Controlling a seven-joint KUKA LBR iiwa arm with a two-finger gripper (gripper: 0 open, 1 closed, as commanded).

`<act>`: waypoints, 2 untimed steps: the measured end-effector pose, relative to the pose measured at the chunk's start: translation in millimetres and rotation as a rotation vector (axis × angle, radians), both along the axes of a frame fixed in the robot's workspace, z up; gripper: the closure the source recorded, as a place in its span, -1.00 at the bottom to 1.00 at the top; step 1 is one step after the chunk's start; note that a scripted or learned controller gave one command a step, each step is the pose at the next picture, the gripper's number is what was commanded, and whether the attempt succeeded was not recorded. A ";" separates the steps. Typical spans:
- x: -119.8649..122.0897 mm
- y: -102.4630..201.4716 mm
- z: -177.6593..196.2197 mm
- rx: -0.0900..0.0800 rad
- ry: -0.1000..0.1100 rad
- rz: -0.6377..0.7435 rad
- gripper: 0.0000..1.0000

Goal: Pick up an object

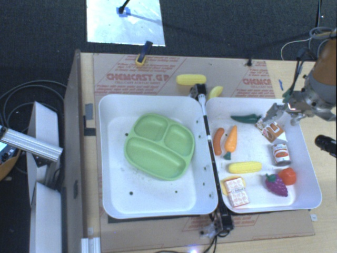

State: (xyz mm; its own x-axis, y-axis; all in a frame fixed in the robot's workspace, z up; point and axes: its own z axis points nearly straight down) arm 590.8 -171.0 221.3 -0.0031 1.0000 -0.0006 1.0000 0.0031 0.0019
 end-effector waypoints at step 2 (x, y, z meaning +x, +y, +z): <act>82.0 55.8 -124.7 0.001 -0.007 0.007 -1.00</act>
State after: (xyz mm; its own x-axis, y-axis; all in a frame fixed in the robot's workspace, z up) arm 672.8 -115.2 96.6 -0.0098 1.0000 0.0004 0.9999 0.0098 0.0087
